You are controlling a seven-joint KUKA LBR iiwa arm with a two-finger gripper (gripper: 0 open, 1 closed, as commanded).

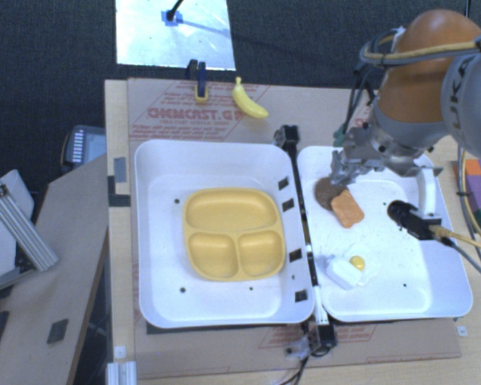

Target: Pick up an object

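L. bin [156, 239]: one yellow 3-compartment plate [231, 233], flat, approx. centre, compartments bare.

R. bin [433, 287]: brown disc [327, 192] near the divider w/ orange block [347, 208] touching its right side; white piece w/ yellow centre [349, 269] lies apart, toward the front edge.

Gripper [342, 176] sits low over the disc/block pair at their rear edge. Whether it is spread or closed cannot be told; no item seen held.

Outside the bins: yellow banana [248, 101] on board behind L. bin.
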